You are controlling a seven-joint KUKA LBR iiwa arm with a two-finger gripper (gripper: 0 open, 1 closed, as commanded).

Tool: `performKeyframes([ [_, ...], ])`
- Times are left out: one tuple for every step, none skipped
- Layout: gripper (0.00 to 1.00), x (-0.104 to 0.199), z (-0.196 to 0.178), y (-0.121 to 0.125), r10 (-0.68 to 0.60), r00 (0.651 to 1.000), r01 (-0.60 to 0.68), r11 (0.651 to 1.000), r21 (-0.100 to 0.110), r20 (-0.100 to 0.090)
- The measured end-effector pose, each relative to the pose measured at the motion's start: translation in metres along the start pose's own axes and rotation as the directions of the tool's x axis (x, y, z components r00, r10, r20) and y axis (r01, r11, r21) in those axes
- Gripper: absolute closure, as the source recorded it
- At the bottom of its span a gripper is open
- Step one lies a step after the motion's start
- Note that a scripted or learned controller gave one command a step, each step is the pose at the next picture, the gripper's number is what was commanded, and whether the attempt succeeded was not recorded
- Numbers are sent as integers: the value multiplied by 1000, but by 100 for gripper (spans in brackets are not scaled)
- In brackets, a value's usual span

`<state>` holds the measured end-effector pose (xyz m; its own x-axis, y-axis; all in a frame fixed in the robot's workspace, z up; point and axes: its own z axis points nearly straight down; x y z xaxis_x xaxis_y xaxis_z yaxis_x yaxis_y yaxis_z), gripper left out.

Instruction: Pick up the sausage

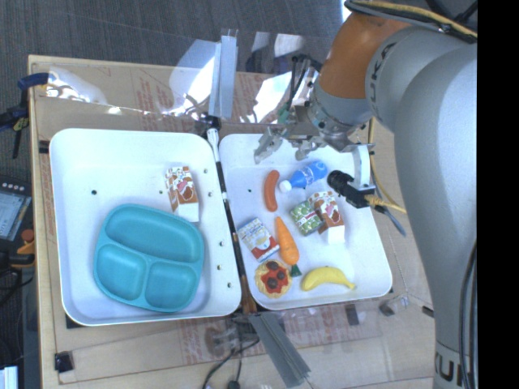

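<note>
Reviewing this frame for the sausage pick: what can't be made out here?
- Gripper: too small and dark, seen against glare above the sausage; its state is unreadable.
- Carton labels: print too small to read.
- Right bin, far corner: covered by the arm's wrist.
- Arm: cut off by the top edge.

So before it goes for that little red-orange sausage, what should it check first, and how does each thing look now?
1. Red-orange sausage in plain sight in the right white bin: ok.
2. Sausage lies alone, apart from the blue bottle: ok.
3. Two-finger gripper near the sausage: ok, just above it in the picture.
4. Fingers open enough: cannot tell.
5. Gripper carrying nothing: cannot tell.
6. Orange carrot away from the sausage: ok.
</note>
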<state>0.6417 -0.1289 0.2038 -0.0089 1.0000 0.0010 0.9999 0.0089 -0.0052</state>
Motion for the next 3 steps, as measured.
performKeyframes([
  [0,-22,113,-23,-162,987,162,987,0,0],
  [100,-23,103,-23,-166,986,166,986,1,1],
  [100,25,-56,-102,-153,988,153,988,-3,1],
])
